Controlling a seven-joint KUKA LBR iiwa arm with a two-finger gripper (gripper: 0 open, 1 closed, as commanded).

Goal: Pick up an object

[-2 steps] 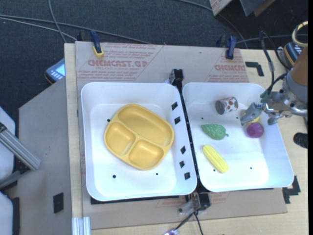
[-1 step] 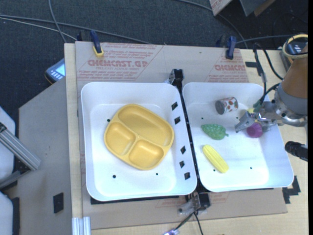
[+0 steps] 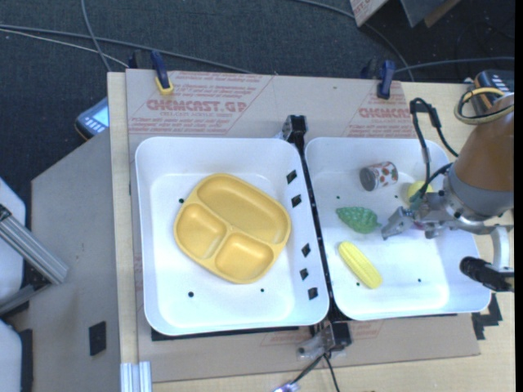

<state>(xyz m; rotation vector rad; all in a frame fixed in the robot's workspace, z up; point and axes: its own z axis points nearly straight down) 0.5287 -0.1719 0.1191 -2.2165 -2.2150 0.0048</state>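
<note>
Gripper sits low in the right bin, just beside the green leaf; finger spread cannot be told. Corn lies near, cup behind. Recommended: centre over one item, descend squarely before closing.
</note>
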